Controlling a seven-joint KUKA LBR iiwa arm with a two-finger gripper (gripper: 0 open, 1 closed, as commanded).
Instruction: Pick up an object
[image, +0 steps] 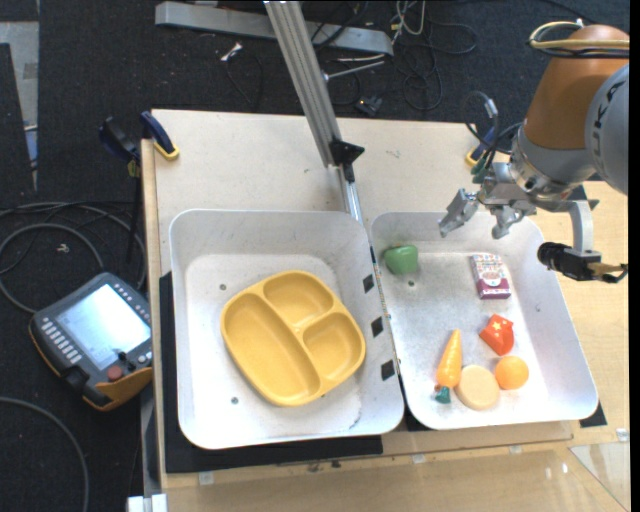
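Observation:
My gripper (481, 221) hangs open above the back of the right bin (560, 330), its two fingers spread with nothing between them. Just below and right of it lies a small purple and white box (491, 276). A green toy (401, 259) sits near the bin's left wall. Toward the front lie a red toy (497, 334), an orange ball (512, 373), a pale round piece (478, 388) and a toy carrot (449, 361).
The left bin (190, 300) holds a yellow divided plate (292, 336). A slanted metal pole (312, 85) rises from between the bins at the back. A teach pendant (92, 335) lies on the floor to the left of the bench.

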